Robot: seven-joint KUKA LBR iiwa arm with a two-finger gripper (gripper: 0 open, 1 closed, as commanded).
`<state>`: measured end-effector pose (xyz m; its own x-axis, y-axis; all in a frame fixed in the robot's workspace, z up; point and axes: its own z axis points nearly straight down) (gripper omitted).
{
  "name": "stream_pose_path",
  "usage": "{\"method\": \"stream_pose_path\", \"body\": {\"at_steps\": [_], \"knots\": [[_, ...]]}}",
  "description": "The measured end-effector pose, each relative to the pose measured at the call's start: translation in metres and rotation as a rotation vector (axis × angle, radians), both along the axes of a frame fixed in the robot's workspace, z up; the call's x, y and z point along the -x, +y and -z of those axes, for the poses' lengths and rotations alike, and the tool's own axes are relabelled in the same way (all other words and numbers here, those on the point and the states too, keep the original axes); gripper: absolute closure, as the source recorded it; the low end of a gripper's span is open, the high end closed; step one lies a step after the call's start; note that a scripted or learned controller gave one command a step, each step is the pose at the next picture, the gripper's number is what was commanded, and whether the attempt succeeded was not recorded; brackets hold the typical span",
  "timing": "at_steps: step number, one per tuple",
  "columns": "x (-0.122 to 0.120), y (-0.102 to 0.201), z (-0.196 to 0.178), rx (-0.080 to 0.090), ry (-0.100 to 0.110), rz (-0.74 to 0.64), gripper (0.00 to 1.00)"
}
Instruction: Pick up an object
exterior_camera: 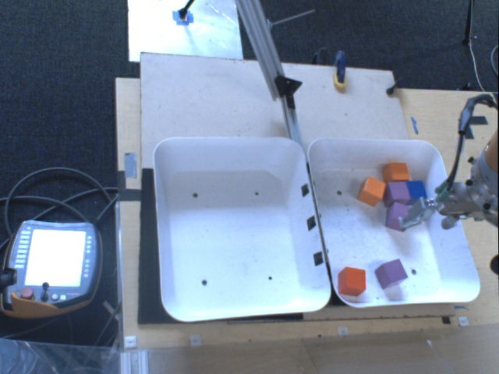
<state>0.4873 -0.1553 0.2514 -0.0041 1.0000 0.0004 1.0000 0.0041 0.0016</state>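
Access to the clustered blocks point(398, 193) in the right bin point(460, 283) was sought by the gripper point(417, 211), positioned at a purple block point(396, 214), its grip state undeterminable.

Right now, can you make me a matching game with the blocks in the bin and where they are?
Things:
1. blue block
2. red-orange block
3. gripper
4. lone purple block

Places:
A. near front rim, beside the divider
B. at a purple block in the cluster
C. near front rim, right of the red-orange one
D. in the cluster, by the right wall

Pairs: 1-D, 2-A, 3-B, 4-C
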Motion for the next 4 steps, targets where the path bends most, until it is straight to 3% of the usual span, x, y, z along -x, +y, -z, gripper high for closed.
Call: {"method": "stream_pose_path", "body": {"at_steps": [1,4], "knots": [[0.0,0.0,0.0,0.001,-0.001,0.001,0.0],[0.001,0.007,0.164,-0.001,0.005,0.002,0.0]]}}
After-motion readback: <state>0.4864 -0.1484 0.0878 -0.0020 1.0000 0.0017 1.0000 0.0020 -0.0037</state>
